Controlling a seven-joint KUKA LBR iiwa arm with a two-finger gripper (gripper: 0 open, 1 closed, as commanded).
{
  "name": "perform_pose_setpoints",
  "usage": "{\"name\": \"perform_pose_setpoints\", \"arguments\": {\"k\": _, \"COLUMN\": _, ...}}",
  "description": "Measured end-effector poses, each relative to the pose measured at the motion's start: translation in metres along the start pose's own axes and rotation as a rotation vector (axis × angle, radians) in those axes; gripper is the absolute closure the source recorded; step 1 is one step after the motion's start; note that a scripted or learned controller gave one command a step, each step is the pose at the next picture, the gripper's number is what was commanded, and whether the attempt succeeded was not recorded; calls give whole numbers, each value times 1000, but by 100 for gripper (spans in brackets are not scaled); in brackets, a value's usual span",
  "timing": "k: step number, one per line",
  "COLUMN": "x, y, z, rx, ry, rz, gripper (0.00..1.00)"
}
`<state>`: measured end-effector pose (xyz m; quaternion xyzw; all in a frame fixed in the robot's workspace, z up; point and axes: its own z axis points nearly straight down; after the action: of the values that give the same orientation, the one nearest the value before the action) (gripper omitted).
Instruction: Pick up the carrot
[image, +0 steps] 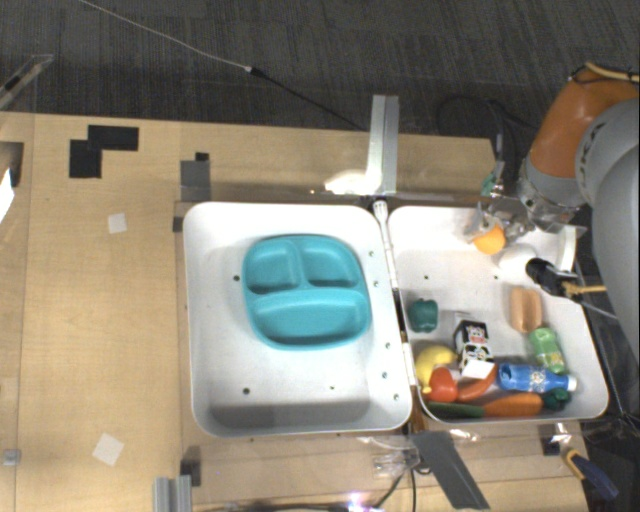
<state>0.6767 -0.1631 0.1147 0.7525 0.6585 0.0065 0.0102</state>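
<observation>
Wooden surface (100, 330), pale, with black markings at far left. Two shallow white bins side by side on it.

Left bin (215, 390): holds one teal divided plate (303, 288), lying flat near the bin's centre.

Right bin (440, 255): far half mostly bare, clutter packed along the near edge.

Arm (590, 130), grey with orange band, enters from the right and hangs over the right bin's far right corner. Hand (497, 218) sits at that corner with a small yellow-orange object (489, 240) right at its tip; whether the fingers are spread or closed on it, cannot tell at this resolution.

Carrot (513, 405): orange, lying on its side at the near edge of the right bin, well apart from the hand. Blue bottle (530, 379) just behind it, touching or nearly so. Dark green vegetable (455, 410) to its left.

Other items, same bin: tan sausage-shaped piece (524, 308) near the right wall; green piece (544, 346) below it; teal pepper-like piece (423, 316) by the left wall; yellow lemon (432, 360); red piece (443, 384) in front of the lemon; small black-and-white box (474, 342) upright among them.
</observation>
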Motion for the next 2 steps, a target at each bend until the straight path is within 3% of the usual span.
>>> {"name": "perform_pose_setpoints", "arguments": {"k": 1, "x": 65, "y": -15, "z": 25, "rx": 22, "ry": 1, "rz": 449, "gripper": 100}}
{"name": "perform_pose_setpoints", "arguments": {"k": 2, "x": 72, "y": -31, "z": -9, "rx": 21, "ry": -2, "rz": 651, "gripper": 100}}
